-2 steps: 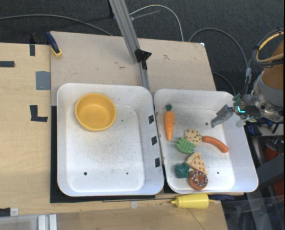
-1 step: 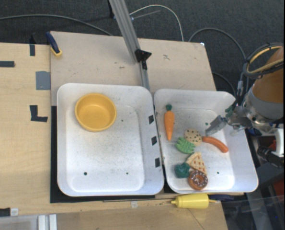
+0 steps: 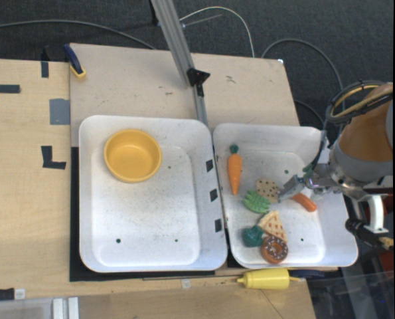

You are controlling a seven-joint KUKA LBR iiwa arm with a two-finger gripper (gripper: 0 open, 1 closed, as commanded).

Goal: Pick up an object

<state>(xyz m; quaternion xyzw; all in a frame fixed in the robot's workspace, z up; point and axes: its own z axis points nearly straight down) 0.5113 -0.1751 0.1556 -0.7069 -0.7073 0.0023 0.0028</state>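
Camera view — small orange piece (image 3: 305, 203) just beside pincer (image 3: 295, 187); grip state unclear.

the gripper (image 3: 297, 190) fingers blur together; a small orange piece (image 3: 305, 203) just beside them is too small to name.

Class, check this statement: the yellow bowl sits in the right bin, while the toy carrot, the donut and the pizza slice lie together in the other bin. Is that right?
Not quite. The camera view shows the yellow bowl in the left bin, not the right one. The rest stands: the toy carrot, the donut and the pizza slice lie together in the other bin, the right bin.
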